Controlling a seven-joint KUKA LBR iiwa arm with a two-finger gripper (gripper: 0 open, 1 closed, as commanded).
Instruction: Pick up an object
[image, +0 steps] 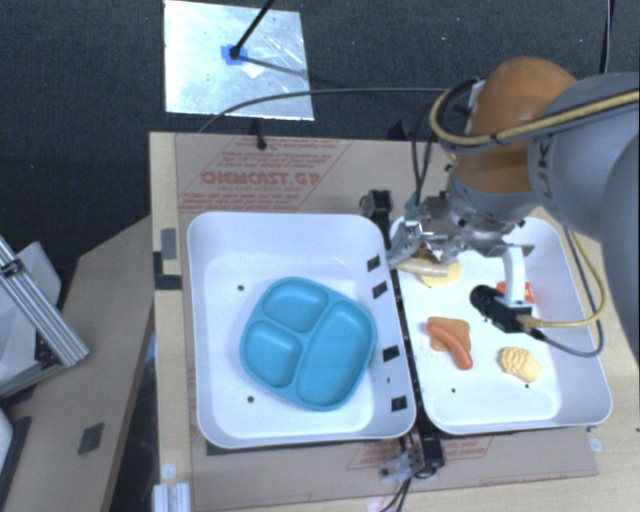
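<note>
The right bin (570, 395) holds a pale yellow banana-like piece (438, 271) near its far left corner. An orange sausage-shaped toy (452, 339) lies in the middle of that bin. A small ridged yellow toy (520, 364) sits to the right of it. My gripper (424, 246) is low over the far left corner of the right bin, right above the pale yellow piece and partly covering it. Whether it touches that piece is hidden by the wrist.
The left bin (215, 290) carries a blue divided plate (306, 342) at its middle. Between the two bins runs a rim with black clips (390, 315). A small orange-red bit (528, 292) shows by the right bin's far side. The arm (580, 140) crosses in from the upper right.
</note>
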